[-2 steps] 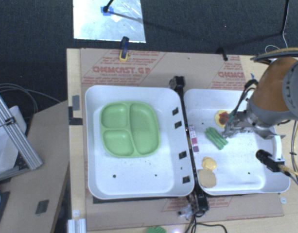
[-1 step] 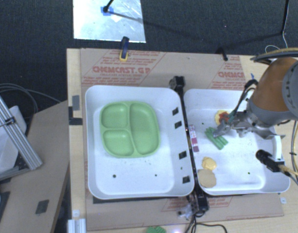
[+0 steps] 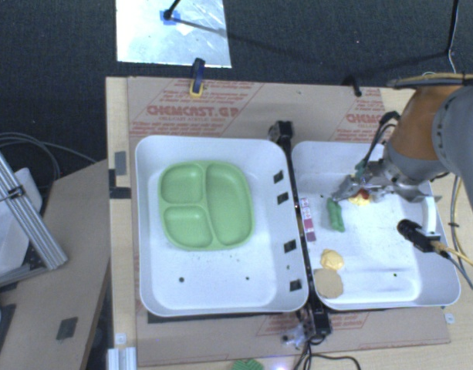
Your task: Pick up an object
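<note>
In the right bin [image 3: 375, 291], my gripper [image 3: 350, 190] hangs low over the upper left part, the grey arm reaching in from the right. A small red and yellow object [image 3: 363, 199] lies right beside or under the gripper; whether it is held cannot be told. A green elongated object [image 3: 336, 215] lies just below and left of the gripper. Near the bin's front left corner sit a yellow lump [image 3: 332, 260] and a tan round piece [image 3: 329, 284].
The left bin [image 3: 213, 295] holds a green divided plate [image 3: 205, 205]. A black divider with clips [image 3: 292, 206] runs between the bins. The right bin's middle and front right floor is bare white.
</note>
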`<state>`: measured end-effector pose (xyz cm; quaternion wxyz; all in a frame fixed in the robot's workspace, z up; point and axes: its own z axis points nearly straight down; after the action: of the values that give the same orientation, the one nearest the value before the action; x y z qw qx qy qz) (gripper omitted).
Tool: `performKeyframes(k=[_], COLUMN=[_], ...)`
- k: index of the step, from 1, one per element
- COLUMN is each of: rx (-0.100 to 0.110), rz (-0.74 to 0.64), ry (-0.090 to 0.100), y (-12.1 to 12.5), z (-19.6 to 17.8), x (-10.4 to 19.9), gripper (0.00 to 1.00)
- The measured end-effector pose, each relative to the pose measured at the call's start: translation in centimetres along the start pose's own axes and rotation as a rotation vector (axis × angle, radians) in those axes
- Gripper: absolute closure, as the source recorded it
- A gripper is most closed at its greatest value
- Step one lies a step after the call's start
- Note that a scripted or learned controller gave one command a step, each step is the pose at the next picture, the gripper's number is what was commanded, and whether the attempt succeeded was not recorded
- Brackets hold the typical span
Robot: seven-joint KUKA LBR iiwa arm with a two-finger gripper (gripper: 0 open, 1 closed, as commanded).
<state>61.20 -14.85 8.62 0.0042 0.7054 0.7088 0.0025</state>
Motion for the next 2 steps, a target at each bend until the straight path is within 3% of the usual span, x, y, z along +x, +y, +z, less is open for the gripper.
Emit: performKeyframes(k=[1,2], rx=[0.007,0.010], rz=[-0.002,-0.001], ry=[0.003,0.003], y=[-1.6,-3.3], z=[0.1,-1.1], x=[4.0,5.8], gripper=[0.00,0.00])
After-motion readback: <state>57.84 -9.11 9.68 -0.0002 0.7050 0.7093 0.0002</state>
